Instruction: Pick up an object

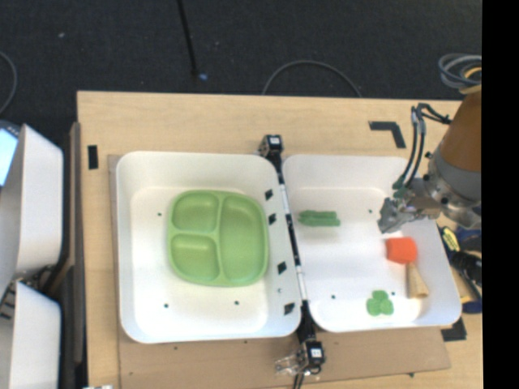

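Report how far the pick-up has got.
Done: the hand is over the right bin, just above the orange block. In hand: nothing visibly gripped. Left: grasp and lift; the orange block, green bar, green cluster and tan piece all lie on the bin floor.

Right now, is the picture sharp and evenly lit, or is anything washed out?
Camera view: soft and slightly blurred overall; the white bins glare bright, washing out their rims; the tray casts hardly any shadow; the gripper looks smeared, its detail lost.
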Controlling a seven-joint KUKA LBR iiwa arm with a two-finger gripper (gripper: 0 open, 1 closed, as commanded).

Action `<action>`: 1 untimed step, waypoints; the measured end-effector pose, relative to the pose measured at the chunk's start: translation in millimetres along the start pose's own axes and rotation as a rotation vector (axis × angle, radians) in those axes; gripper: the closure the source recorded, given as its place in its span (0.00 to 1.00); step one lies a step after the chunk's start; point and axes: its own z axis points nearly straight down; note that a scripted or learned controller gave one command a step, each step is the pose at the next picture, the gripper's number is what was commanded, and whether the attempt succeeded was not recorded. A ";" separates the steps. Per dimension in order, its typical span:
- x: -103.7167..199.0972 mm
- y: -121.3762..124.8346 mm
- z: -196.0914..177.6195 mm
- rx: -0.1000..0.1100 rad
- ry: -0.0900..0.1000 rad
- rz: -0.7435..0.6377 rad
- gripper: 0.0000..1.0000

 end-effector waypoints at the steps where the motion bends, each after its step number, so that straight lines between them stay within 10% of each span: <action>1: 59.4 1.3 -1.5 0.000 0.002 -0.002 1.00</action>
